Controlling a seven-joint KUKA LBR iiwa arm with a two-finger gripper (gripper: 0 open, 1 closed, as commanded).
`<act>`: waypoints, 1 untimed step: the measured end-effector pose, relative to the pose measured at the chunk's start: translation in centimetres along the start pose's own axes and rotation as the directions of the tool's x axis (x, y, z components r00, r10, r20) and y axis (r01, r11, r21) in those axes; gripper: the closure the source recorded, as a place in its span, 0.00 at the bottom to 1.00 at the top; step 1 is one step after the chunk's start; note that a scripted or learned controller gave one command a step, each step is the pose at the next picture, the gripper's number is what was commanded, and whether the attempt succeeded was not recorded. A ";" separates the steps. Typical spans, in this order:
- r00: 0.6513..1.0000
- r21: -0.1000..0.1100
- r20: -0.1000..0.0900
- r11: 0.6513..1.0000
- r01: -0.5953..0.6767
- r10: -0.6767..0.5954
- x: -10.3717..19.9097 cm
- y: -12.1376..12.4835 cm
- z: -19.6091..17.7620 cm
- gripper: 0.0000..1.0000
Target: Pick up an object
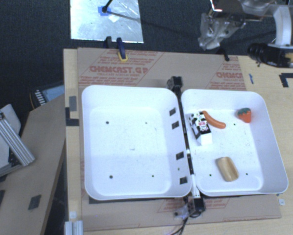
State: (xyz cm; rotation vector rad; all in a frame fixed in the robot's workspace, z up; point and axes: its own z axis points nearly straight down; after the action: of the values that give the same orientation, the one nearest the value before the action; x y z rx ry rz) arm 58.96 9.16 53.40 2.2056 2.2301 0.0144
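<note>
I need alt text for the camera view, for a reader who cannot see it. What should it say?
Two shallow white plastic bins sit side by side on a bench; the right one holds a black-and-white cow toy, a curved orange sausage toy, an orange-red strawberry toy and a tan bread-shaped block. The grey arm's gripper hangs above and behind the bins.

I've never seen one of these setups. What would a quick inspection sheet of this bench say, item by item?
Surface: cardboard-covered bench bearing a left bin and a right bin, side by side.
Job's things: in the right bin, an orange sausage-shaped toy touching a black-and-white block; a strawberry-like toy; a tan bread-like piece.
Clutter: foil sheet on the floor behind.
Pincer: pincer above the bench's far edge, away from the toys.
Cables: wires at the near hinge.
Surroundings: dark carpet.
</note>
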 end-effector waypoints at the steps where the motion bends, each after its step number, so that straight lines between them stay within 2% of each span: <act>1: 1.000 0.004 0.002 1.000 -0.003 0.003 -0.5 -0.1 -0.8 1.00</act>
State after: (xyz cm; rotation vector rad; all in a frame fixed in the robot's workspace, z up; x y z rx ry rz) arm 58.88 8.70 54.22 2.2101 2.2280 0.0080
